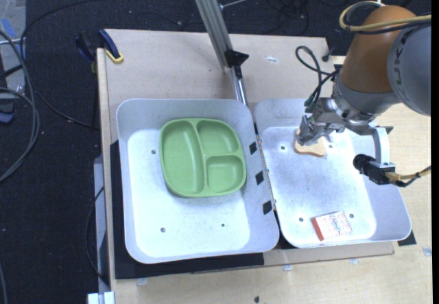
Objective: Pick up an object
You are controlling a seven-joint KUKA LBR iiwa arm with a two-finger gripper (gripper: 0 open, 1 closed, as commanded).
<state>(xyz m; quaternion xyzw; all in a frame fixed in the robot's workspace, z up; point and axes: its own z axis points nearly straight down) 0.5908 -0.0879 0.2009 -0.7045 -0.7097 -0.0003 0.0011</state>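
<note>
Pincer (pixel 312 132) sits low in the right bin (pixel 363 193), right on a tan piece (pixel 313 149); I cannot tell its state. Toward me lies a red-and-white packet (pixel 333 226). Left, a green plate (pixel 203 157).

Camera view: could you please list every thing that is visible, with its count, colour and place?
bins: two, white, side by side on the bench
plate: one, green, three compartments, in the left bin
tan object: one, tan, upper part of the right bin, directly under the gripper
box: one, small, red and white, lower part of the right bin
clamp: one, blue and yellow, bench's far left corner
pole: one, grey metal, slanting down to the bins' far edge
arm: one, grey with orange band, from the right
gripper: one, over the tan object
</note>
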